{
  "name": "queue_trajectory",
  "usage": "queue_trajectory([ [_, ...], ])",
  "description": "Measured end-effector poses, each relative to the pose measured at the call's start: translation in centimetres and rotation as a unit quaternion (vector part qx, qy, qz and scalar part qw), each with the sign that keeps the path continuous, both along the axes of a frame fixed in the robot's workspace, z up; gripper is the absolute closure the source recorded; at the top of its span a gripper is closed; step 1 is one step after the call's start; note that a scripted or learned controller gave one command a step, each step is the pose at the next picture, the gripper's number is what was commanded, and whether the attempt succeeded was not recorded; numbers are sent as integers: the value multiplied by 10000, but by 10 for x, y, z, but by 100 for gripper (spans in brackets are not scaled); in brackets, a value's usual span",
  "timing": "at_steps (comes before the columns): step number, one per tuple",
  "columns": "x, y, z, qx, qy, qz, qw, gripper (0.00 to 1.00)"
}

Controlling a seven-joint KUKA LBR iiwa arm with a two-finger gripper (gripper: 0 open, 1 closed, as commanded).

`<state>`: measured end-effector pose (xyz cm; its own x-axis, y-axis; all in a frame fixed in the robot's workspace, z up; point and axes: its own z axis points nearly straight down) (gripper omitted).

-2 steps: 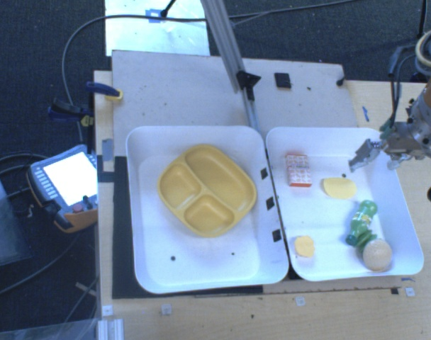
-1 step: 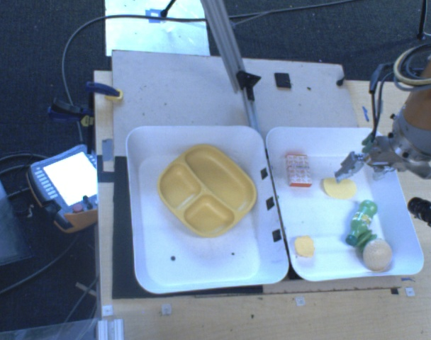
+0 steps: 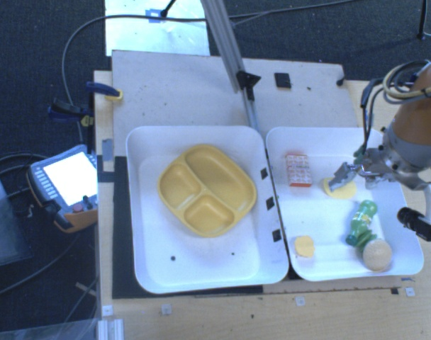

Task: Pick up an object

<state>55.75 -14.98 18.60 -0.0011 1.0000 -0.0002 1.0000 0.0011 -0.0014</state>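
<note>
The right bin (image 3: pixel 322 134) holds several small items. A pink-and-white rectangular block (image 3: pixel 298 169) lies near its left wall. A pale yellow flat piece (image 3: pixel 344 190) sits in the middle. A green bottle (image 3: pixel 361 222) lies toward the right, with a beige ball (image 3: pixel 377 254) at its lower end. A small yellow disc (image 3: pixel 304 246) rests near the front left. My gripper (image 3: pixel 342 178) reaches in from the right and hangs right over the pale yellow piece, touching or almost touching its top edge.
The left bin (image 3: pixel 148 261) holds a yellow divided plate (image 3: pixel 206 189). A metal pole (image 3: pixel 226 41) slants across the back board. A teach pendant (image 3: pixel 65 186) lies off the bench at the left. Cables hang around the arm's wrist (image 3: pixel 414 129) at the right.
</note>
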Motion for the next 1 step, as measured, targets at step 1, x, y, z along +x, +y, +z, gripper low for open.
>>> queue_trajectory([
  [1, 3, 2, -62, 4, 10, 1, 10000, 0],
])
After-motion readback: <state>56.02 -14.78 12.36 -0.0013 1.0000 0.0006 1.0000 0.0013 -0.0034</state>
